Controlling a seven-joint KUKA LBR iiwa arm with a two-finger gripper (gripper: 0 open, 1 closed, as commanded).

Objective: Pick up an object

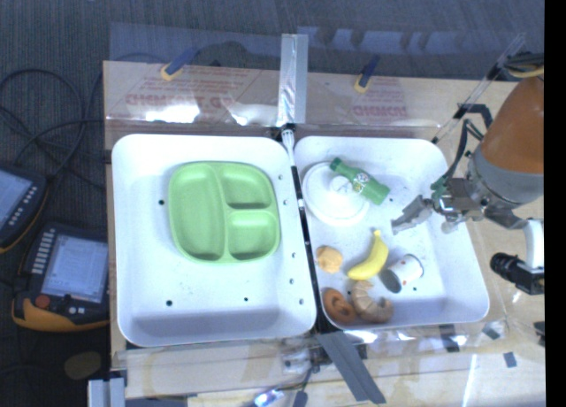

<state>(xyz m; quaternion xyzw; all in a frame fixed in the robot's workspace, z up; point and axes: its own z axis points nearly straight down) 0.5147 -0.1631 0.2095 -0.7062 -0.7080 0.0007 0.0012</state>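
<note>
Gripper (416,215) hangs over right bin (460,295), fingers parted, grasping nothing; at its seven o'clock, apart, lies banana (370,259), with small white cup (400,272) just beside; at ten o'clock, green bottle (360,181) rests across white bowl (336,197), label writing too small to read; at nine o'clock, far off, sits green divided tray (223,211) in left bin (146,308).

Grey arm (508,180) with orange band, thin cables, seemingly metallic tool (416,216).
</note>
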